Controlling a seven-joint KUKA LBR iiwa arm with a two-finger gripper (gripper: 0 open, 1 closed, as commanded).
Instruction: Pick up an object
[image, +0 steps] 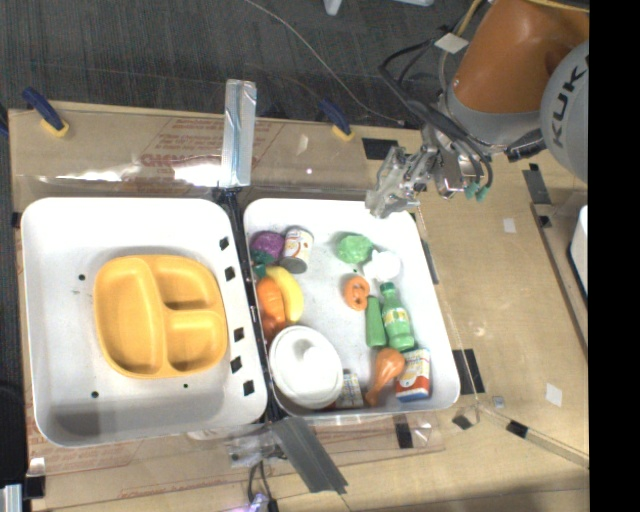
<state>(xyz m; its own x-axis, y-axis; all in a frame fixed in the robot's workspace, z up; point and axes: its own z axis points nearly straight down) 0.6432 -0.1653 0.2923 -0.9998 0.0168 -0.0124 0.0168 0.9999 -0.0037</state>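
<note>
My gripper (393, 196) hangs over the far rim of the right bin (440, 330), just above and right of a green leafy toy (353, 248). Nothing shows in it. In the right bin lie a purple toy (267, 243), a small can (298, 243), a white lump (383, 266), a small orange pumpkin (356, 291), a green bottle (397, 318), a banana (288, 292), an orange carrot-like toy (270, 302), a white bowl (305, 365), a second carrot (385, 370) and a red-labelled can (415, 376).
The left bin (50, 250) holds a yellow divided tray (163, 312). A grey upright strip (239, 135) stands at the far end of the divider between the bins. Cables (415, 60) trail behind the arm. Bare bench (510, 300) lies to the right.
</note>
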